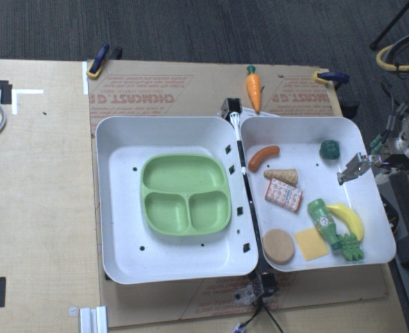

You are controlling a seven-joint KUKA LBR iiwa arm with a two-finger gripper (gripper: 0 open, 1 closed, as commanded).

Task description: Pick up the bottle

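My gripper hangs over the right bin's right rim, holding nothing. Whether it is released or clenched I cannot tell. The green bottle lies below and to its left on the bin floor, just beside a banana, long axis slanting toward the bin's lower right corner.

Even, bright light; soft shadows
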